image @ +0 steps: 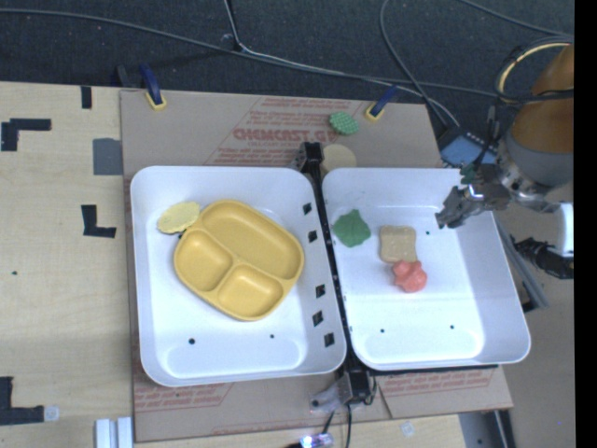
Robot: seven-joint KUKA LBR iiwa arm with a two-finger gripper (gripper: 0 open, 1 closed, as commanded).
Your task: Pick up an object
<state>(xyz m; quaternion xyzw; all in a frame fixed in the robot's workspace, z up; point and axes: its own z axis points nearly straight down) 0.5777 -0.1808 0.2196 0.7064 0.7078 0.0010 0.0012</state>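
My arm (539, 124) is grey with an orange band above the wrist, a blue block (461, 147) on its side; my gripper (454, 213) is dark metal, cables looping off behind.

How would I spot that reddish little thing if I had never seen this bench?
Start at the right-hand white bin, the one without the yellow tray. Three small items sit near its middle: a green piece, a tan square piece, and just below the tan one, touching it, the reddish lump. It is the only pink-red thing and lies nearest the bin's front edge.
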